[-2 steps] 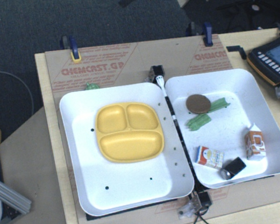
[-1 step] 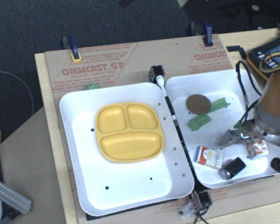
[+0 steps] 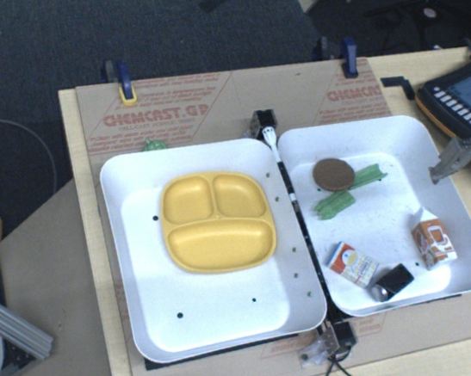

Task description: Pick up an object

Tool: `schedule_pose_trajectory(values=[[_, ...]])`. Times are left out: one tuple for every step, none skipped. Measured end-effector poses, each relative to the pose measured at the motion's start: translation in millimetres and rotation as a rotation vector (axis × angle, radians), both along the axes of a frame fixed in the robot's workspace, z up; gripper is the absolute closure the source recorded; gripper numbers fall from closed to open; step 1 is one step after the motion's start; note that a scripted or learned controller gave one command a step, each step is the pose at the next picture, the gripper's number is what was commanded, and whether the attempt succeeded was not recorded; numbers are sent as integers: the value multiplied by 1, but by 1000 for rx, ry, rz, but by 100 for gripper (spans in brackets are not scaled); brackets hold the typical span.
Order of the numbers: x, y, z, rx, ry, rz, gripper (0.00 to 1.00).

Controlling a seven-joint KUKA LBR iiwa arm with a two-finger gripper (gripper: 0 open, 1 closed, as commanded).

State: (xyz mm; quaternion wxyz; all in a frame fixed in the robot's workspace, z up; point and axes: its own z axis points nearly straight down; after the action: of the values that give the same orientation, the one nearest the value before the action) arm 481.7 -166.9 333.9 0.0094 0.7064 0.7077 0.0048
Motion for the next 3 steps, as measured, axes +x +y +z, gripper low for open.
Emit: schedule_pose_trajectory(values=[[-2, -47, 130, -4, 1, -5, 0], [-1, -44, 133, 1, 13, -1, 100], [-2, -31, 86, 9, 25, -1, 100]])
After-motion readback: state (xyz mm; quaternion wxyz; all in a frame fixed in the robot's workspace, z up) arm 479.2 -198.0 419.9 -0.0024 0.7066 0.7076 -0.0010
